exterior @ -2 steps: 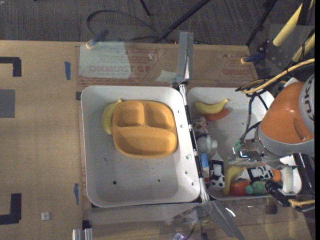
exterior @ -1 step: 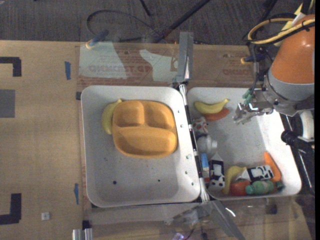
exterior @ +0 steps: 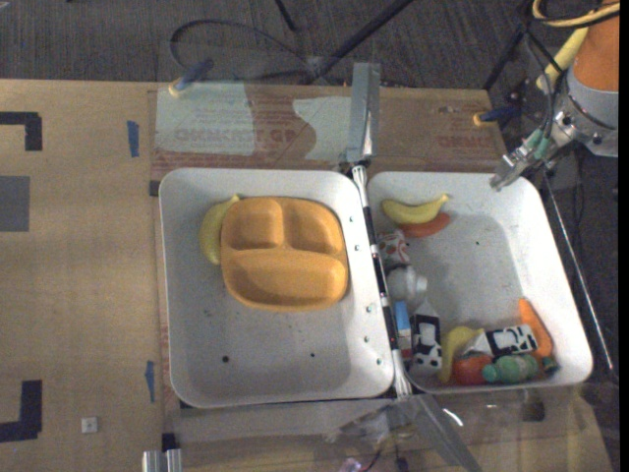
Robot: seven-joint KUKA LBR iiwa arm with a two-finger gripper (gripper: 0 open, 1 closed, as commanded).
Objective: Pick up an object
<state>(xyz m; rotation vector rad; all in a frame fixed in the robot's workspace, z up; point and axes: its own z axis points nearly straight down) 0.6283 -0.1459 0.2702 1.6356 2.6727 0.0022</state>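
Note:
My gripper hangs over the far right corner of the right bin, below the orange-banded wrist. Nothing shows in it. In that bin a yellow banana lies on an orange-red piece at the far left. A white bottle and a small red and white item lie along the left wall. At the near edge sit a black and white toy, a second banana, a green toy, a black and white box and a carrot.
The left bin holds an orange divided tray with a yellow banana tucked at its left side. A metal bar stands behind the seam between the bins. Cables and stand legs lie on the floor behind the bench.

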